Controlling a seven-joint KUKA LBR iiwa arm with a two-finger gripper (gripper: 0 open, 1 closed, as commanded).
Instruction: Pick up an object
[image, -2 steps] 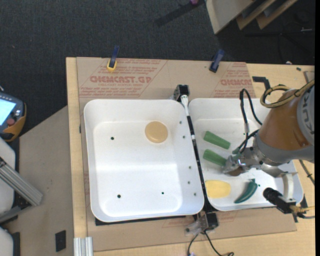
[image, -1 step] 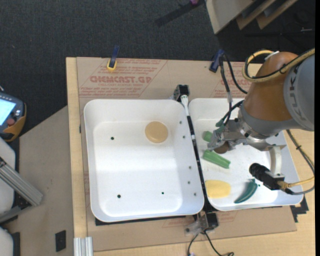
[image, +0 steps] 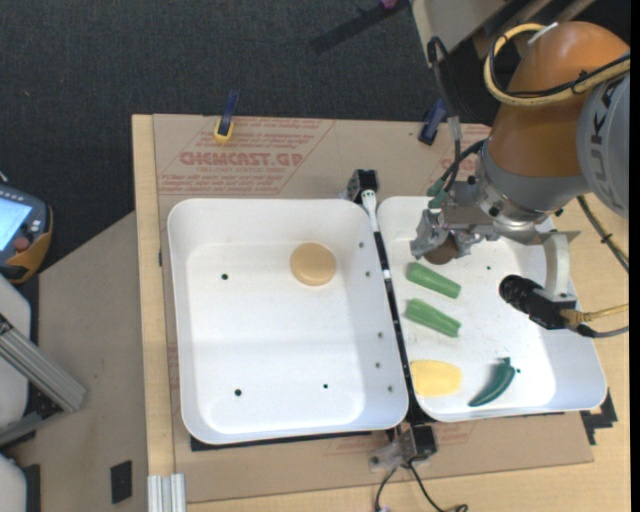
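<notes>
A brown board covers the bench (image: 250, 150), and two white bins sit on it side by side. The left bin (image: 200, 300) has one round tan disc (image: 314, 265) in it. The right bin (image: 570, 370) has more things: two green sticks, a yellow lump (image: 436, 377) and a dark green pepper (image: 495, 384).

The tool (image: 440, 235) hangs low over the far left part of the right bin. How wide it is open cannot be made out, and nothing can be seen held in it.

The upper green stick (image: 433, 280) is the closest thing. It lies just in front of the tool, a little toward the near side of the bin. Its long side runs slanted, from the far left down to the near right. The lower green stick (image: 432, 318) lies the same way, just past it. A grab would likely work best across the short side of the upper stick, with a small move toward the near side first.
</notes>
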